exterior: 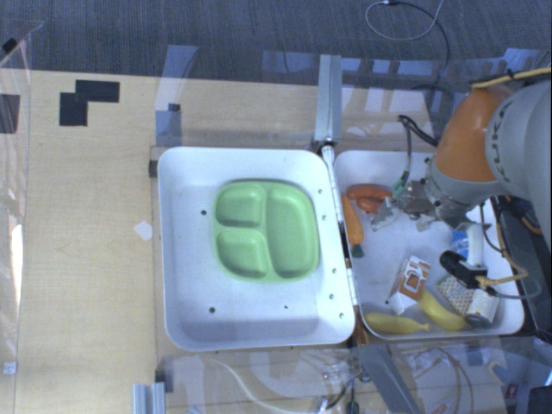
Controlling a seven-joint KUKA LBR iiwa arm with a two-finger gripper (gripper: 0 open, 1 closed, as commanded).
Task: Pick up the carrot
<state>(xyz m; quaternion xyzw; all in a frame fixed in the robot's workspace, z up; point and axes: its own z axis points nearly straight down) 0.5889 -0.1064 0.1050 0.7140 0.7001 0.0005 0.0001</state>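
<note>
Carrot (353, 222) just left of gripper (385, 214)

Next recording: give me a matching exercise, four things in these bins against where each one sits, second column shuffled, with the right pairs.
Things:
1. green divided plate
2. carrot
3. bananas
4. gripper

Places:
A. along the right bin's near edge
B. over the right bin's far part, right of the carrot
C. middle of the left bin
D. against the right bin's left wall

Pairs: 1-C, 2-D, 3-A, 4-B
</note>
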